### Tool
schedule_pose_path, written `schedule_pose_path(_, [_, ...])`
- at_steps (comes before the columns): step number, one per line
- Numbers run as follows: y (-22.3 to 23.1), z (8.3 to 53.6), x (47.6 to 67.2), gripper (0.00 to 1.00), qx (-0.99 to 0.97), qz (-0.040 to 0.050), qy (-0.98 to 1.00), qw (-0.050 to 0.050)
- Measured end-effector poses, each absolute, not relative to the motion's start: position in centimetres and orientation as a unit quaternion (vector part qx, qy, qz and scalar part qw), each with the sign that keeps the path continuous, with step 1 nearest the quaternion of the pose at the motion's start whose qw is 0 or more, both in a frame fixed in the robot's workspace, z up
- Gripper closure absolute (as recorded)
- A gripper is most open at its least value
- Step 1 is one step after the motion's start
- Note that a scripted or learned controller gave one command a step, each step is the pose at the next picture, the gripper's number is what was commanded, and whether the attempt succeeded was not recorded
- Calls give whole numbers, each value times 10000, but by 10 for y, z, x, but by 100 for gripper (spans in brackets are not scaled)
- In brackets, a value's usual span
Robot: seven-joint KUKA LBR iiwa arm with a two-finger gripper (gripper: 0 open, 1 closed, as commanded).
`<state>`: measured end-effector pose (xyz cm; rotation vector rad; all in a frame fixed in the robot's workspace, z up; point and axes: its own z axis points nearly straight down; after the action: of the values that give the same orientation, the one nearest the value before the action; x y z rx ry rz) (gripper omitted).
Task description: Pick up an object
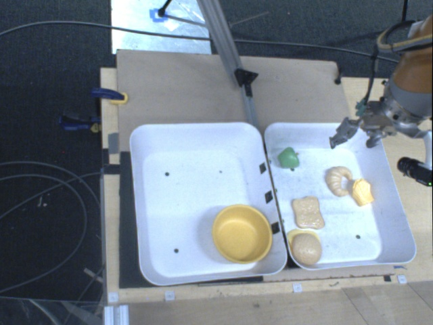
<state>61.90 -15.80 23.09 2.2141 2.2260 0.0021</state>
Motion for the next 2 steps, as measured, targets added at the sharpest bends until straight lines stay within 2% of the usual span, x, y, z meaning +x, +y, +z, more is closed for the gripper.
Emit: schedule_pose_path(2, [-175,133,624,0,7070,-11,7072,-5])
